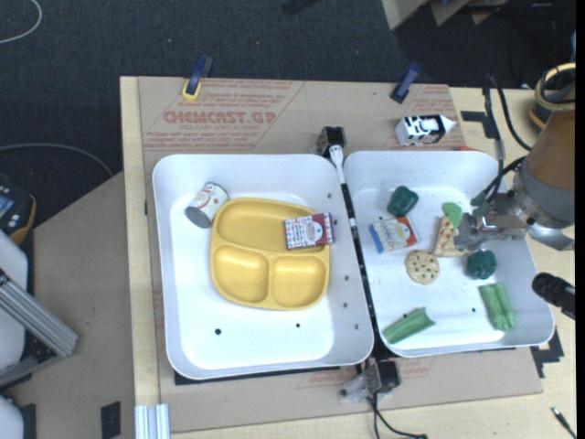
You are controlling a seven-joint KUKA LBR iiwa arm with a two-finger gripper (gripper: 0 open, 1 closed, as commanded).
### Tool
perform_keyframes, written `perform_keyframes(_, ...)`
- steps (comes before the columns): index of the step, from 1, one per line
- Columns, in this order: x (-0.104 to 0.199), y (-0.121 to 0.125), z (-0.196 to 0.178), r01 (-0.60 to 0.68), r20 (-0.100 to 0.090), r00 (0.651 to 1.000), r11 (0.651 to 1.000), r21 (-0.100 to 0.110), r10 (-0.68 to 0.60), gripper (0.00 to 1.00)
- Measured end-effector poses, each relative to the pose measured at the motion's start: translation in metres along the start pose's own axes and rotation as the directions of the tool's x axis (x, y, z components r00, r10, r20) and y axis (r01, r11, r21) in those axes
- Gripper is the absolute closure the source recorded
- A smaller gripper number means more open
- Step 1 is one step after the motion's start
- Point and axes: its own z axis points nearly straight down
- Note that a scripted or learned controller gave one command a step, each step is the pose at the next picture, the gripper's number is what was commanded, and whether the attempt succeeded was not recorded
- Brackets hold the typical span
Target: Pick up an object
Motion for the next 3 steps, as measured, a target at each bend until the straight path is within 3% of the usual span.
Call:
perform_keyframes(1,0.000,0.001,-0.015,0.000,-0.001,1.000,1.000,0.004,0.000,1.00)
perform_keyframes(3,0.050,0.081,-0.007,0.004,-0.003,1.000,1.000,0.003,-0.004,1.00)
